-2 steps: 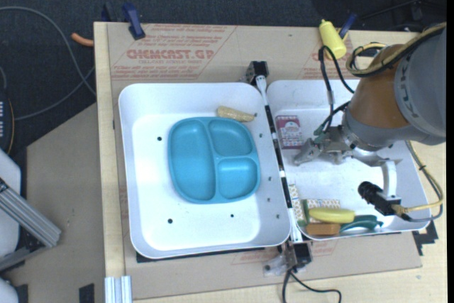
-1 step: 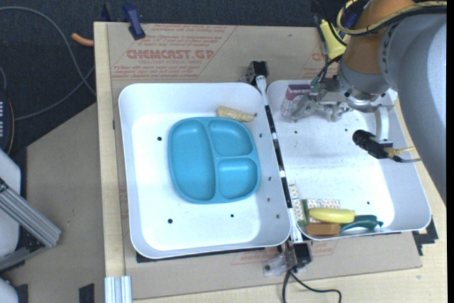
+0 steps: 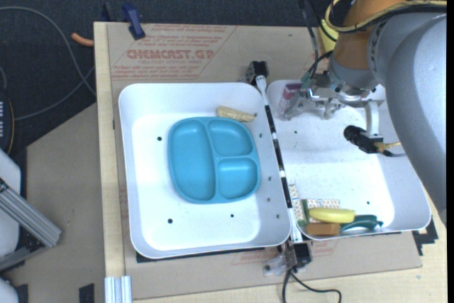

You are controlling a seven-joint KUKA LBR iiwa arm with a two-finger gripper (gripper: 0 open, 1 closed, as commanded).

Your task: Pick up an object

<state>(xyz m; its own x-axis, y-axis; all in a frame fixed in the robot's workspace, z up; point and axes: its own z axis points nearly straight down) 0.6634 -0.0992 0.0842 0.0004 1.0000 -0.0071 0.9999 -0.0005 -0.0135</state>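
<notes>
You are watching the approach: the gripper [image 3: 292,104] is hanging at the right bin's [image 3: 397,213] far-left corner; whether it is spread or pinching, you cannot tell. Next it needs a target.

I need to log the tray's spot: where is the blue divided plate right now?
The blue divided plate lies in the middle of the left bin, just below a small tan cork-like piece near the bin's far edge.
</notes>
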